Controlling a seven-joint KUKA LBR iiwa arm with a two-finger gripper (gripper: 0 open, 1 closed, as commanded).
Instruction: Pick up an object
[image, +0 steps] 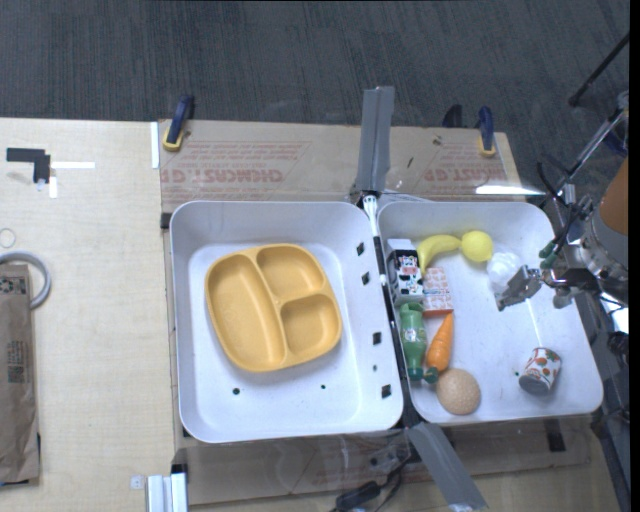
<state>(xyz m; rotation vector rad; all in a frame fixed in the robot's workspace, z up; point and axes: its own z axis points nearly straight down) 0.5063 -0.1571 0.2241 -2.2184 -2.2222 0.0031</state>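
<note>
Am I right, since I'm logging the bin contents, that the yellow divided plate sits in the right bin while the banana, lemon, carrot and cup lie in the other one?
Not quite. The camera view shows the yellow divided plate in the left bin. The banana, lemon, carrot and cup lie in the other one, the right bin.

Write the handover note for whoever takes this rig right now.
Gripper: above the right bin, near its right side, holding nothing visible; finger state unclear.
Right bin: banana, lemon, small carton, green bottle, carrot, round tan ball, printed cup lying on its side.
Left bin: yellow divided plate.
Done: nothing picked.
Left: grasp one object and lift it.
</note>
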